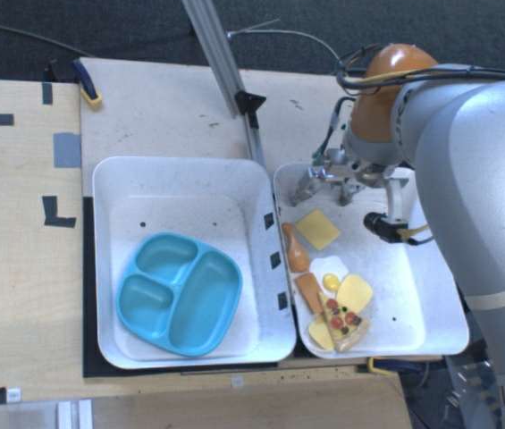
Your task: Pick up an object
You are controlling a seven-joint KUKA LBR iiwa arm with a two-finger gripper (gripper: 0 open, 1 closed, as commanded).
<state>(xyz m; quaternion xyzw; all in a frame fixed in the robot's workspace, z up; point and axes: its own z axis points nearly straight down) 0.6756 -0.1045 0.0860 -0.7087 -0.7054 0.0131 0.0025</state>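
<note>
Hovering: gripper (324, 186) above the right bin's (431, 329) far end
Claw: cannot tell its state
Food: cheese square (317, 230), sausages (296, 250), fried egg (330, 275), pizza slice (344, 318), all in right bin
Left bin (118, 181): blue divided plate (179, 293)

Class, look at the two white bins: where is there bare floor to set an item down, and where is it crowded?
Left bin: bare floor above the blue divided plate. Right bin: bare floor right of the fried egg and cheese slices. Crowded along its left wall, around the sausages and pizza slice, and beneath the end effector.
</note>
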